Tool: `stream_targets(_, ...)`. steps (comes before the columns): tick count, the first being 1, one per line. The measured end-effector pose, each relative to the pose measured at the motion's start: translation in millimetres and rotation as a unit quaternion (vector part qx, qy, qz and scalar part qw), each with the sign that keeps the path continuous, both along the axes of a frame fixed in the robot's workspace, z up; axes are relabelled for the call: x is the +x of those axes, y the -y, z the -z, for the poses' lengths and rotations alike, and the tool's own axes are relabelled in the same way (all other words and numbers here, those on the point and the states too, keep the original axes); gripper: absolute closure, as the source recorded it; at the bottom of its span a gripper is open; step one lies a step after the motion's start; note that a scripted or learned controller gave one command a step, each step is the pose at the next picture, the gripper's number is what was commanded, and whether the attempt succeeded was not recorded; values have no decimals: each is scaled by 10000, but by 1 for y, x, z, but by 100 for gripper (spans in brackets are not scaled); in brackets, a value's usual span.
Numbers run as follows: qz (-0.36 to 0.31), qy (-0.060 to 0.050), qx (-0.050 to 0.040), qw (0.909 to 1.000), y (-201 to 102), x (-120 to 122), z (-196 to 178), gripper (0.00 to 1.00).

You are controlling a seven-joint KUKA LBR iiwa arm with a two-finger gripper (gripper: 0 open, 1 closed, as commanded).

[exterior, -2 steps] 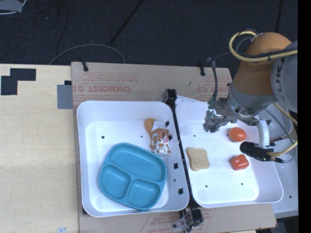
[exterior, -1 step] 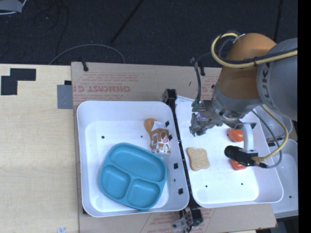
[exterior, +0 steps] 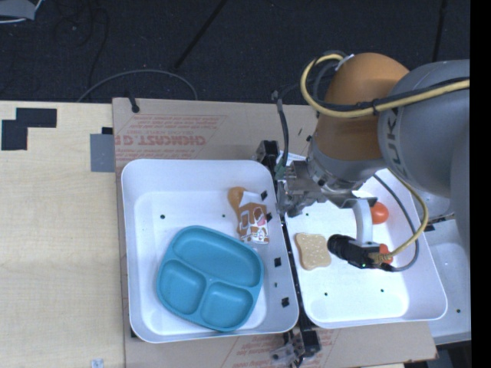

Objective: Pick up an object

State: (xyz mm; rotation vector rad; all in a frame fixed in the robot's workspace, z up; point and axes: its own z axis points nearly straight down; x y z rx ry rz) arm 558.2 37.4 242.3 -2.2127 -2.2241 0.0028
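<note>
Pincer (exterior: 288, 198): mid-frame, over the wall shared by both bins; the wrist hides it, so you cannot tell whether it is released or clenched.
Nearest target: printed carton (exterior: 253, 224), just left of the pincer in the left bin (exterior: 153, 205), touching the blue divided plate (exterior: 209, 277).
Also near: toast slice (exterior: 312, 251), lower right, in the right bin (exterior: 414, 297).
Why there: probably aimed at things crowding the wall.
Surface: cardboard sheet (exterior: 169, 129) on a pale bench (exterior: 54, 244).
Room: dark floor, upper frame.
</note>
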Motion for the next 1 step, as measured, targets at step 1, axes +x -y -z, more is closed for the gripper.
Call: stream_targets(1,1,-8,-3,10000,-49,-14,-4,100)
